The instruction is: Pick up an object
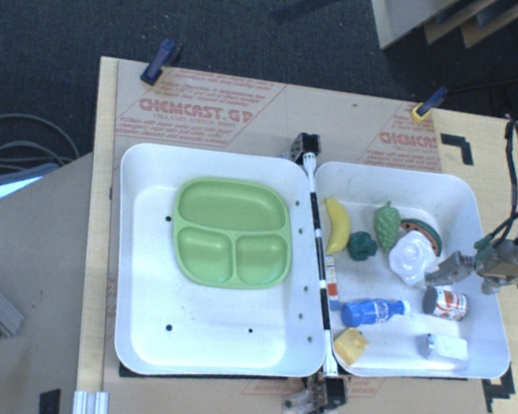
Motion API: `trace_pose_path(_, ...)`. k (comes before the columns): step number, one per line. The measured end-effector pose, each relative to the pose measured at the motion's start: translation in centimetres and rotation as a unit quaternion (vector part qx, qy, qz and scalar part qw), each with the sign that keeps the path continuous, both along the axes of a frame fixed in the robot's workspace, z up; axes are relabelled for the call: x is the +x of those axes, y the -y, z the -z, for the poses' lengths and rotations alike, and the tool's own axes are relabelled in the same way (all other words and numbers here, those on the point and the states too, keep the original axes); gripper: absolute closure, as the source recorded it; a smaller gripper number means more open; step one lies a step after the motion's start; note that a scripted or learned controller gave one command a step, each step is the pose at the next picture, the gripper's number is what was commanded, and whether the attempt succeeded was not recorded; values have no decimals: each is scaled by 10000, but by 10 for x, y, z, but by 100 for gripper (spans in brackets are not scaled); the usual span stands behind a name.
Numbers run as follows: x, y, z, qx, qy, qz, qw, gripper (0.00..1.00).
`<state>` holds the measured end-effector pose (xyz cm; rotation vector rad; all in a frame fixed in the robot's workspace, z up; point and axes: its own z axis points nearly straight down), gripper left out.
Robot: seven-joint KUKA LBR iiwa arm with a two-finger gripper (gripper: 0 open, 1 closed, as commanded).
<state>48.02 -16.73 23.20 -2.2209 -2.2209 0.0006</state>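
Small can point(450, 305) is seen lying on its side in right bin point(483, 215), near the right wall. Gripper point(448, 269) is placed just above it; jaw state can't be told. Crumpled white object point(409, 256), blue bottle point(371, 311) & banana point(336, 225) are spread to its left. Green tray point(233, 233) is set in left bin point(140, 262).

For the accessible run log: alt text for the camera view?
The gripper hovers over the right bin, near a small can, blue bottle, banana and other small items. The left bin holds a green divided tray.
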Motion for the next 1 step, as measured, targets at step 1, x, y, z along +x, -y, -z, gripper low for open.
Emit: trace_pose_path(1, 51, -58, 93, 5, -8, -4, 10000, 0)
